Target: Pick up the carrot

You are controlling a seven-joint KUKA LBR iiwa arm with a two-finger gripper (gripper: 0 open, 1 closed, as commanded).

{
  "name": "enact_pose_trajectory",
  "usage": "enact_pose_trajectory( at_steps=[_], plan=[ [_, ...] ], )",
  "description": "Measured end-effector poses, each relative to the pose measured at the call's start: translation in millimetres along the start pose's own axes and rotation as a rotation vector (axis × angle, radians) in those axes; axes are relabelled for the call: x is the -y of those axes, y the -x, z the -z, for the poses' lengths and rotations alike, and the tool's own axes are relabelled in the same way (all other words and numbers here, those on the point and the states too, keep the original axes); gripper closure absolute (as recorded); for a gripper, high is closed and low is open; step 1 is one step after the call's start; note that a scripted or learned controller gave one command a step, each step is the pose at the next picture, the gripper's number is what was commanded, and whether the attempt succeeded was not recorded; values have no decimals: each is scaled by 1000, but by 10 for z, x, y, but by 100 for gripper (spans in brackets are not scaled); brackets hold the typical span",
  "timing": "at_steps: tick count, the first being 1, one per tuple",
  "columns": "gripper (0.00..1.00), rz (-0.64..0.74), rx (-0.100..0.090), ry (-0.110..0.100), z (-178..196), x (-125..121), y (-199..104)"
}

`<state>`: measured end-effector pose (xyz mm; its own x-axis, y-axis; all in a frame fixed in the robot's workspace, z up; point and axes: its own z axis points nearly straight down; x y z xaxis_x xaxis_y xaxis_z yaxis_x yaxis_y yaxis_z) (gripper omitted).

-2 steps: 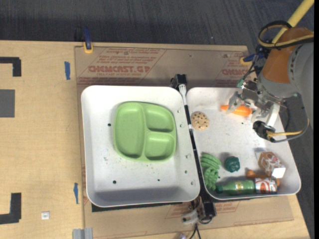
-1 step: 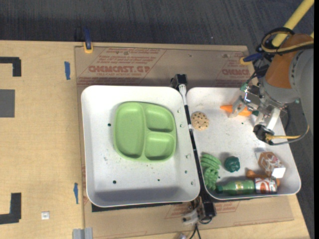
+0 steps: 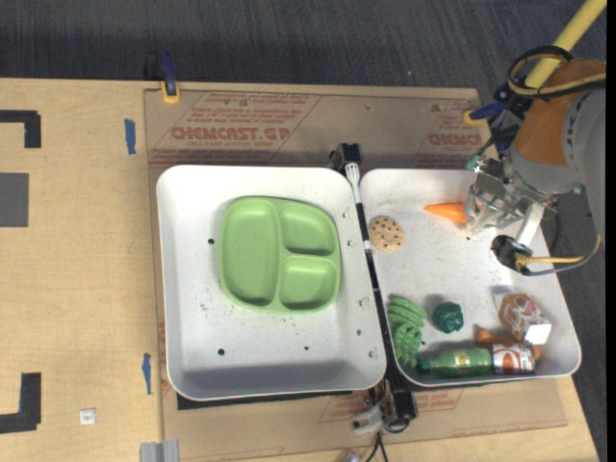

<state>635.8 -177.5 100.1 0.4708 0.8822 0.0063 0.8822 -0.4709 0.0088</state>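
Presently listed, right bin (image 3: pixel 423 186): one carrot (image 3: pixel 446 213), orange, lying near the bin's far edge toward the right corner, tip pointing left; its thick end is hidden behind the gripper (image 3: pixel 478 221). Gripper: metallic, hanging just beside or touching the carrot's right end; which of the two cannot be told, nor whether it is released or clenched, since glare and clutter blur the parts. Arm: grey with orange band, cut off at the right.

Same bin, centre-left: one round speckled cookie (image 3: pixel 385 232). Near edge: a green bottle (image 3: pixel 470 359) with red-and-white label, lying on its side. Above it, a leafy green piece (image 3: pixel 405 323), a dark green round lump (image 3: pixel 447 317), and a reddish-brown item (image 3: pixel 521 314) with a white tag, hard to identify.

Left bin (image 3: pixel 183 258): one light green divided plate (image 3: pixel 281 252), three compartments, at centre.
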Motion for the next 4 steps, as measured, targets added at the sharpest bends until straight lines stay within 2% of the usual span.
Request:
enact_pose_trajectory(
  at_steps=[1,2,3,4],
  plan=[
    [0,0,0,0,-1,1,0],
    [0,-164,2,-7,-115,103,136],
    [0,-403,26,-61,-117,-126,-4],
    [0,-463,21,-15,-117,33,-59]
  ],
)
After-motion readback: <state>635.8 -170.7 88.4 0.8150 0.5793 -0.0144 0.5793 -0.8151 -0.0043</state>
